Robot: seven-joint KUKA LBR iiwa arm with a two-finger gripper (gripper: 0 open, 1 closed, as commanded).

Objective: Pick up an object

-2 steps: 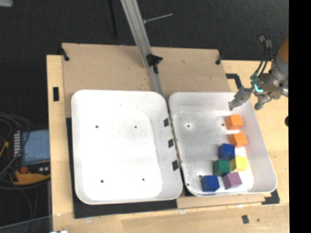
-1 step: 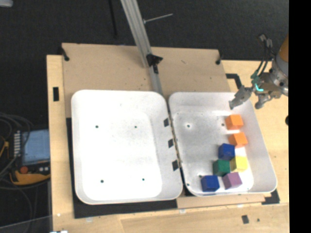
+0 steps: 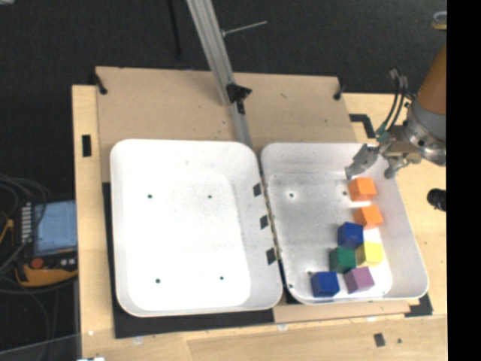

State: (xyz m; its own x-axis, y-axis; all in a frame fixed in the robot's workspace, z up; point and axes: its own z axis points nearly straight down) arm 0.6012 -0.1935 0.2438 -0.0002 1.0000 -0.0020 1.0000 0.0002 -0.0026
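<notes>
The gripper [image 3: 373,161] was seen with its fingers spread, clamped on nothing, just above an orange cube [image 3: 363,188] in the right bin [image 3: 301,171]. The cube was judged light, stiff and not fragile, best taken across two opposite flat faces

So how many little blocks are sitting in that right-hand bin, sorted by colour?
orange blocks: 2
blue blocks: 2
green block: 1
yellow block: 1
purple block: 1
Total: 7, all in the right bin
</notes>
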